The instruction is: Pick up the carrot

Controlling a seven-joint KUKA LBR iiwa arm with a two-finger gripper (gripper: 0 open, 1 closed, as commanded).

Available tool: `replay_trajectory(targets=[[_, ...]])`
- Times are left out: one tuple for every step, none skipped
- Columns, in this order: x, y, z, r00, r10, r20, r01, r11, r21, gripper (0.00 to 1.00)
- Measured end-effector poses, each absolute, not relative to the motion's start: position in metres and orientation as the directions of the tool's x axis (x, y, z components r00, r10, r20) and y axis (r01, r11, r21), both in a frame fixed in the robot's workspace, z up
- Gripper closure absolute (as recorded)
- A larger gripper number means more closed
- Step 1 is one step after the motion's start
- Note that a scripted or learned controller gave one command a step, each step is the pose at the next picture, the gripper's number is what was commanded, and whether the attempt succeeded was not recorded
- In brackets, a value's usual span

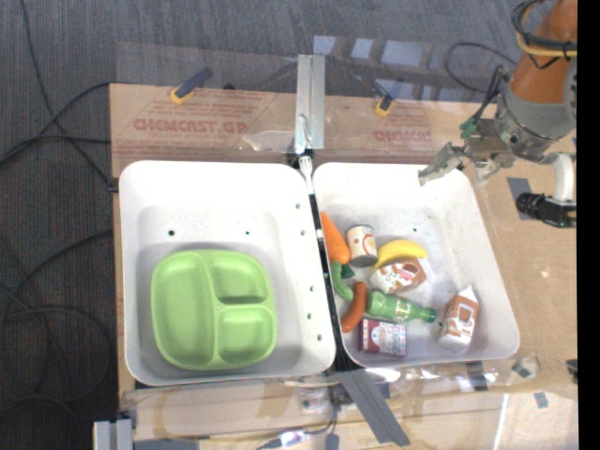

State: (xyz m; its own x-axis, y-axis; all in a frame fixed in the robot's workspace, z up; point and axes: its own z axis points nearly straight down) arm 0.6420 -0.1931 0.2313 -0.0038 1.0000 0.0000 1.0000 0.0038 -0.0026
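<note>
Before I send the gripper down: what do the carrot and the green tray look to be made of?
The carrot looks like moulded toy plastic: even orange, smooth and slightly shiny, with a solid green top. The green tray in the left bin also looks plastic, matte to satin, with one flat colour and rounded moulded compartments. Neither can be confirmed by sight.

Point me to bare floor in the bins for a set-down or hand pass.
Free: right bin upper floor, between its back wall and the banana; left bin strip behind the green tray. Crowded: right bin's lower half, carrot wedged against the divider by the cartons.
</note>
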Motion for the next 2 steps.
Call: replay_trajectory(targets=[[0.5976,-0.1873,0.0922,0.198,0.980,0.000,0.980,-0.198,-0.002,0.00],[0.5976,-0.1860,0.0995,0.196,0.981,0.002,0.981,-0.196,-0.005,1.00]])
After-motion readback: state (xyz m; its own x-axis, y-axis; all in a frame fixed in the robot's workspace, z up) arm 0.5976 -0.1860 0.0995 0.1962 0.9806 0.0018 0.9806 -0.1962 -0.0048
